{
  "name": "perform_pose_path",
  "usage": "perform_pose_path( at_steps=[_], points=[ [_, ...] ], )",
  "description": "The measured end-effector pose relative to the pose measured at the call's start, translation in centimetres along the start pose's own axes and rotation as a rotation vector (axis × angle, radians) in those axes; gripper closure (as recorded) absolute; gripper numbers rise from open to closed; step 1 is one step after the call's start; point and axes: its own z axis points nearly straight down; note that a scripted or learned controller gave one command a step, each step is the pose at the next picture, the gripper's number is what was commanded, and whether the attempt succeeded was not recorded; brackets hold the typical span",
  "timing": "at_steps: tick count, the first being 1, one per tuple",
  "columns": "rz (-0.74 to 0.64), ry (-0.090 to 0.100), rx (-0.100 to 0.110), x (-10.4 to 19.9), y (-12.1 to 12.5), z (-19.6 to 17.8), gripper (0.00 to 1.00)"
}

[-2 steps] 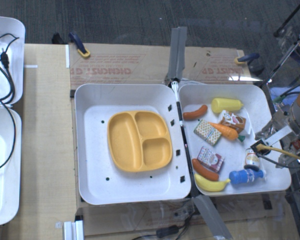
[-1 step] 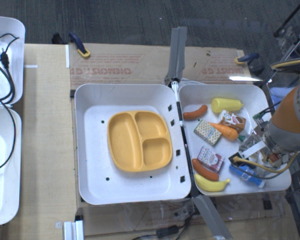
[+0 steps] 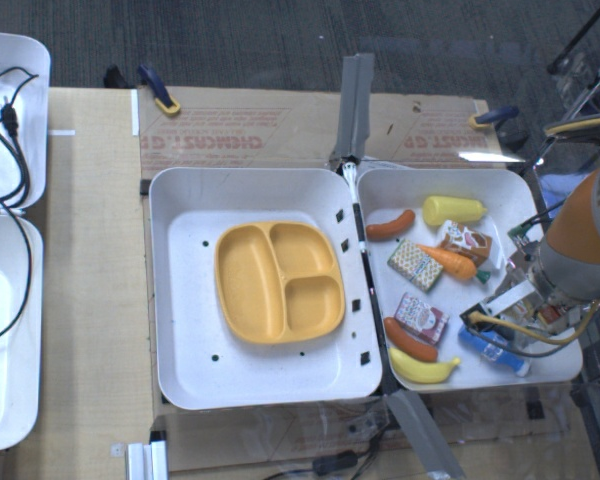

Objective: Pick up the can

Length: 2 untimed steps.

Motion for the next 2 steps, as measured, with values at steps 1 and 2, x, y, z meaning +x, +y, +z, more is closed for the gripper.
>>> perform_pose_path(
  at_steps=[1, 2],
  points=[
    [-0.122, 0.005, -0.005, 4.5, -6.5, -11.7, 1.0],
    [0.004, 0.005, -0.006, 8.0, -18.5, -16.3, 1.0]
  ],
)
